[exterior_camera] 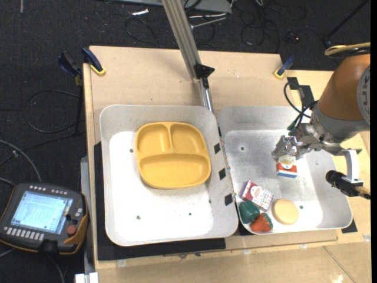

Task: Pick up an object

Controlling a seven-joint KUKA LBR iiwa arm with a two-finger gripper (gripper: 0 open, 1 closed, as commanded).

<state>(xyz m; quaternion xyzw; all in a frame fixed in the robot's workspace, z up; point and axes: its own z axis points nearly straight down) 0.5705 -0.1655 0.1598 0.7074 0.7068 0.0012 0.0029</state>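
White bins side by side on table (247,61). Left bin (118,175): yellow tray (173,155). Right bin (330,214): clustered items at near edge, namely packet (258,193), pepper (257,217), round bun (285,211). Pincer (287,155) directly over small carton (287,168), seemingly touching; opening and hold impossible to tell.

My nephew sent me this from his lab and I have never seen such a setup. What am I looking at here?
One camera looks down at a slant on a wooden bench bearing two shallow white bins. The left bin holds a yellow divided plastic plate. The grey and orange robot arm reaches in from the right, its two-finger gripper directly over a small red, white and blue carton in the right bin. Whether it grips the carton is unclear. Near that bin's front lie a red and white packet, a toy red and green pepper and a round tan bun.
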